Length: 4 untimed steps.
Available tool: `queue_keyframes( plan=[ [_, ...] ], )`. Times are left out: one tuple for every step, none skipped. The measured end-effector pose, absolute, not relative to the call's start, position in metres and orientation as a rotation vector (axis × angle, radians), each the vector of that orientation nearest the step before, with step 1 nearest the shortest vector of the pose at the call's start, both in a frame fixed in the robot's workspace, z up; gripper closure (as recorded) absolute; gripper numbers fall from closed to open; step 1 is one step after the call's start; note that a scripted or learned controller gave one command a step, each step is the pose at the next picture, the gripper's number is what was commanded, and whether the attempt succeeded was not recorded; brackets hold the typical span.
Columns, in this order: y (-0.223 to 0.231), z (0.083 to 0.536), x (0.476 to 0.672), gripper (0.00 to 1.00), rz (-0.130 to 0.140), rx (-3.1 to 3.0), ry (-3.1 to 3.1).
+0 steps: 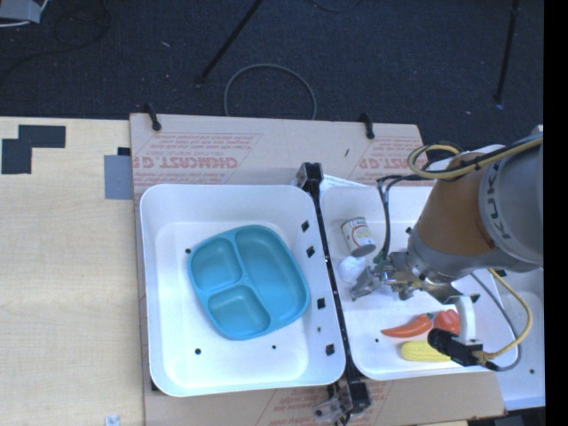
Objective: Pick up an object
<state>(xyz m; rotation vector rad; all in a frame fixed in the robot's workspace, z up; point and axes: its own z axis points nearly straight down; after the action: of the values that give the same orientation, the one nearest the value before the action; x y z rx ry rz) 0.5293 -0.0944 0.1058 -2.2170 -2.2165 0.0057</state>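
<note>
Gripper point(362, 280) sits low in the right bin point(404, 369), near its left wall; whether it grips anything cannot be told. Just beyond it lies a small white can with red label point(357, 232). Nearer the front: an orange pepper-shaped piece point(408, 328) and yellow piece point(424, 352). The left bin point(169, 362) holds a glossy blue three-compartment plate point(248, 280).

Upside-down red print reading roughly "GHCWCBZT G.P" stands on the cardboard sheet point(191, 160); "KU" on the arm point(497, 213).
</note>
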Motion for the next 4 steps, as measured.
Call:
queue_keyframes(
  plan=[
    [-0.093, 0.086, 0.529, 0.00, 0.004, -2.220, -2.217],
    [-0.095, 0.098, 0.530, 1.00, 0.002, -2.230, -2.209],
    [-0.095, 0.140, 0.527, 1.00, 0.000, -2.228, -2.213],
    [-0.096, 0.202, 0.533, 1.00, -0.002, -2.223, -2.223]
  ],
)
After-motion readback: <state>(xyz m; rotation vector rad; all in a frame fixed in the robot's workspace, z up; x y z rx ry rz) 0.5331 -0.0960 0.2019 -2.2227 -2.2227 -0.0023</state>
